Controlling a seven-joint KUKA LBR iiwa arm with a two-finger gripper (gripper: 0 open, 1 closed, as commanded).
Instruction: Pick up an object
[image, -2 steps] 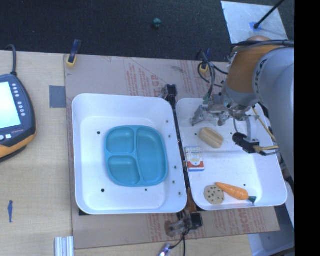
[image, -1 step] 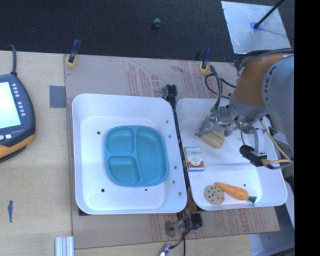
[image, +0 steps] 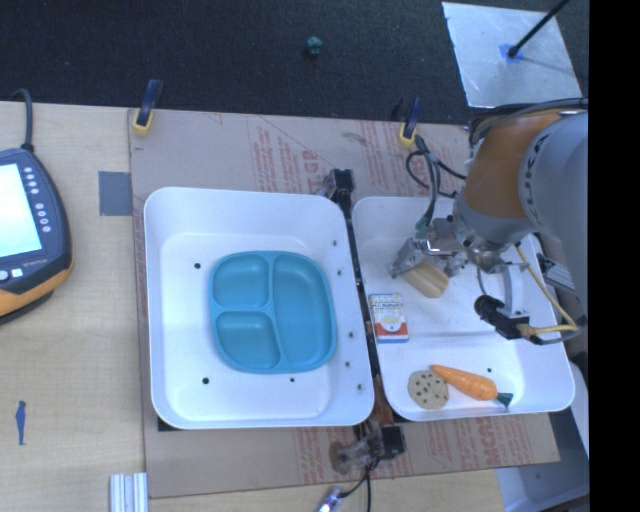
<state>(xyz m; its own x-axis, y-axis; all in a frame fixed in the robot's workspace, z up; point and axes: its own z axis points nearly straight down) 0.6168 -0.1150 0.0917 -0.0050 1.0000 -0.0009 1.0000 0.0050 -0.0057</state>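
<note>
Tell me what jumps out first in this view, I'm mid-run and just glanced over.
The blue divided plate in the left bin grabs the eye first. Next, the grey and orange arm over the right bin, its gripper low by a tan block, with a carrot and cookie nearer the front.

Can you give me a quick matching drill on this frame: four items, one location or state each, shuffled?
Items:
1. blue divided plate
2. carrot
3. small carton
4. tan block

Places:
A. right bin, against the wall shared with the left bin
B. directly under the gripper
C. middle of the left bin
D. right bin, near edge, beside the speckled cookie

Pairs: 1-C, 2-D, 3-A, 4-B
</note>
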